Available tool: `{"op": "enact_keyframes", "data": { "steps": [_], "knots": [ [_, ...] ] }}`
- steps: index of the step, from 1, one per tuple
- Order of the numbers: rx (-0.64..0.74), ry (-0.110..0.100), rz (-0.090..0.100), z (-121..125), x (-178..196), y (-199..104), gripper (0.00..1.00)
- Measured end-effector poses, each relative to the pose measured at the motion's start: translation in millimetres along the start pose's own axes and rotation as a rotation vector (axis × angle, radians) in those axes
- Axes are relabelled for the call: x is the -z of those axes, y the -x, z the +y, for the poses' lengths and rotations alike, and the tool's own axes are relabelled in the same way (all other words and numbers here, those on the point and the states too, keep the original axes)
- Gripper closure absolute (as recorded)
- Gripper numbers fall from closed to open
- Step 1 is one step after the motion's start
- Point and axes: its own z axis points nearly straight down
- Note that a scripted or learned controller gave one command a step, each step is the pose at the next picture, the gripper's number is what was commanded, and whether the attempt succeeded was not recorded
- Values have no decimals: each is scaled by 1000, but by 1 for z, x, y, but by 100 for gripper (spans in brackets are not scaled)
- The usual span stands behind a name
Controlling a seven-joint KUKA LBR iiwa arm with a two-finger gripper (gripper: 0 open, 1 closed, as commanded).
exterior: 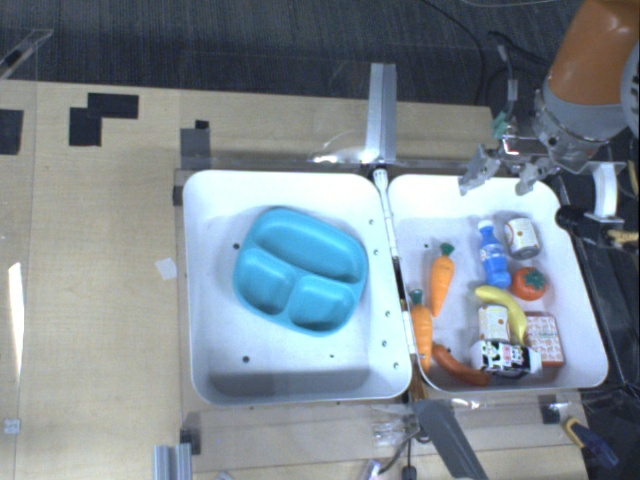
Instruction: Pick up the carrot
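Note:
An orange carrot [440, 276] with a green top lies in the left part of the right bin [572, 278], pointing toward the front. A second orange carrot-like piece [422, 332] lies just in front of it against the bin's left wall. My gripper [500, 176] hangs above the back edge of the right bin, well behind the carrot. Its two fingers are spread apart with nothing between them.
The right bin also holds a blue bottle [492, 253], a small can [520, 235], a tomato [529, 283], a banana [506, 308], small cartons [540, 336] and a red sausage [458, 365]. A blue divided plate [299, 268] sits in the left bin [215, 298].

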Motion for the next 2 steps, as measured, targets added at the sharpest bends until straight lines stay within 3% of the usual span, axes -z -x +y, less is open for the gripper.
{"op": "enact_keyframes", "data": {
  "steps": [1, 2],
  "knots": [
    [97, 0, 0, 20, -84, -38, 0],
    [48, 3, 0, 8, -173, 9, 0]
  ]
}}
